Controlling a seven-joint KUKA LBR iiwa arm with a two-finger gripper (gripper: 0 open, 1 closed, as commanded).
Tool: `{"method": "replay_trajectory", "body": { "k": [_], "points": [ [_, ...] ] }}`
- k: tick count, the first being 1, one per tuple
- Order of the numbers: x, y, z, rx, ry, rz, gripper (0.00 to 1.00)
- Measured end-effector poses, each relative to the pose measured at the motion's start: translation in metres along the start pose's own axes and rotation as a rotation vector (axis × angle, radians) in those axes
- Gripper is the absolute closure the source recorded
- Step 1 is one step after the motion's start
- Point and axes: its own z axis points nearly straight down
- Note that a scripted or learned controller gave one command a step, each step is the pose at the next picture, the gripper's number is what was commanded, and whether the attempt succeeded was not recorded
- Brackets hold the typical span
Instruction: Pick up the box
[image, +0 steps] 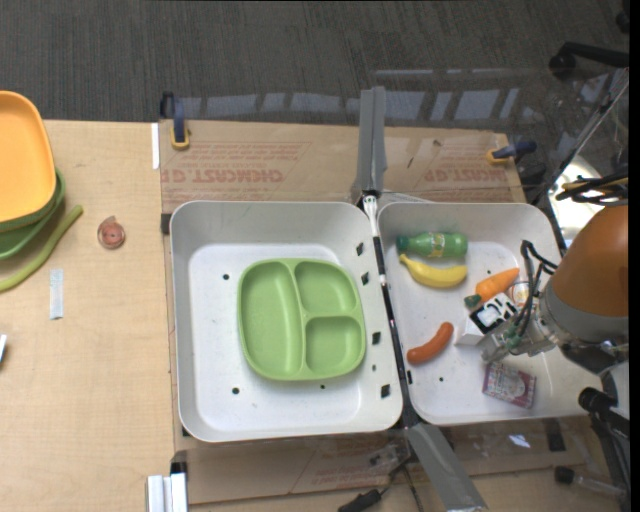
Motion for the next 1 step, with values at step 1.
{"method": "replay_trajectory", "body": {
  "k": [1],
  "points": [
    [0.0,0.0,0.0,0.0,0.0,0.0,0.0]
  ]
}}
